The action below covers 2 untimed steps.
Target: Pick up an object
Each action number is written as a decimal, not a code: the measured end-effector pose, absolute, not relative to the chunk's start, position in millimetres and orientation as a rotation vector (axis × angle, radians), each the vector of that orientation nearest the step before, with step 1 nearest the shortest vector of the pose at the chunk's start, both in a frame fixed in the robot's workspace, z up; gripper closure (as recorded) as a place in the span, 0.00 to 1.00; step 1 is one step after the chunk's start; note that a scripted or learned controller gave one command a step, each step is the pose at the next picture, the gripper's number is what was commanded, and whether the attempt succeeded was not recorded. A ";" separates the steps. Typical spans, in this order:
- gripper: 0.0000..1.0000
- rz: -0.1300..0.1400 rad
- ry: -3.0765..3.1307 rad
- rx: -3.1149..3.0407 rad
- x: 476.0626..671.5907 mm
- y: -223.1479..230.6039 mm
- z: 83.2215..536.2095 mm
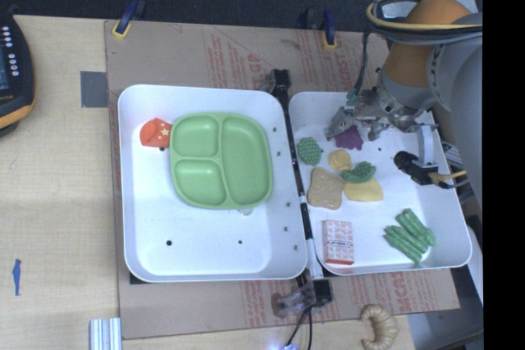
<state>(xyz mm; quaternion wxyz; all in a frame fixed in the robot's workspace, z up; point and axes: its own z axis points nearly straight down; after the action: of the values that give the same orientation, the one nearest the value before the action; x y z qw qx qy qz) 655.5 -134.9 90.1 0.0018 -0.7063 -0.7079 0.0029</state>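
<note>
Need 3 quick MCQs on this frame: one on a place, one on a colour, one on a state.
1. Where is the green divided plate?
A. left bin
B. right bin
C. on the bench outside the bins

2. What colour is the object under the gripper?
A. yellow
B. purple
C. red

3. How does the small orange-and-white box lie?
A. stacked on the green plate
B. flat on the right bin floor, near its front edge
C. held up in the air

Key: 1 A, the plate sits in the left bin. 2 B, a purple object lies just below the gripper. 3 B, the box rests flat by the front edge.
</note>
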 end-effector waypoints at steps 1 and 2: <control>1.00 0.007 -2.224 -2.217 656.7 -135.0 103.5; 0.00 0.008 -2.224 -2.216 656.6 -135.0 103.0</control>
<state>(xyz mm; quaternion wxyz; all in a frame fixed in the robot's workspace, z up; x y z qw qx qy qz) 656.6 -135.0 103.0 0.0011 -0.7058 -0.7084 0.0026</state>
